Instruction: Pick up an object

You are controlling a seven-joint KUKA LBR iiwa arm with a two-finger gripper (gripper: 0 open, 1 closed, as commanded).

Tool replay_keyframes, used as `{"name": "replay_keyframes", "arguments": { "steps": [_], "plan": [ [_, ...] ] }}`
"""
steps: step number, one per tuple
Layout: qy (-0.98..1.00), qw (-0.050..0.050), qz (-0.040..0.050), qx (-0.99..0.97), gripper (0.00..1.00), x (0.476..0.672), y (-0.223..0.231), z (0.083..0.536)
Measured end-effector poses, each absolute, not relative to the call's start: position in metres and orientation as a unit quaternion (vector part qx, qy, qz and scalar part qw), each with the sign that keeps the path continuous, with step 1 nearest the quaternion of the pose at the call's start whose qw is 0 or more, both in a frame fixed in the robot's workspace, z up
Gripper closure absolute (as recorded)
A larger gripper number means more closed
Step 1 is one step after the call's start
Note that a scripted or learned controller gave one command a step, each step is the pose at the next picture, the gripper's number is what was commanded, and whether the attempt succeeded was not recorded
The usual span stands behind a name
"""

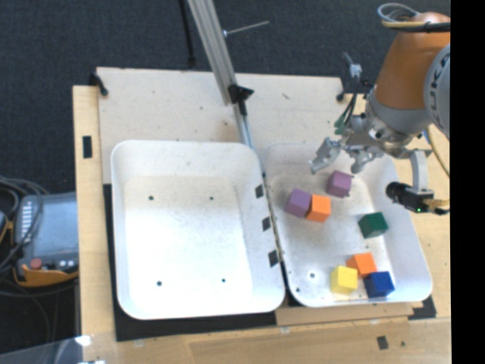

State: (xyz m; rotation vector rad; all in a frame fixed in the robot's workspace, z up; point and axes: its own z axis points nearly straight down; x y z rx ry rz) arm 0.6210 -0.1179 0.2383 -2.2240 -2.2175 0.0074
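Note:
My gripper (342, 158) hangs over the back part of the right bin (402, 241), its two fingers spread open with nothing between them. A small purple cube (340, 183) lies just below the fingertips, apart from them. To the left of it, a second purple cube (298, 202) touches an orange cube (319, 208). A green cube (372, 224) sits toward the bin's right side. Near the front edge are an orange cube (364, 263), a yellow cube (344, 279) and a blue cube (379, 283), packed close together.
The left bin (189, 226) stands beside the right one, their walls meeting in the middle. A slanted metal pole (216, 48) rises from the bench behind the bins. A black fitting (409, 196) on the arm overhangs the right bin's edge.

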Motion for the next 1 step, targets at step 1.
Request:
{"name": "replay_keyframes", "arguments": {
  "steps": [1],
  "plan": [
    [-0.706, 0.001, 0.0023, -0.708, 0.0, 0.6147, -0.1161, 0.1937]
  ]
}}
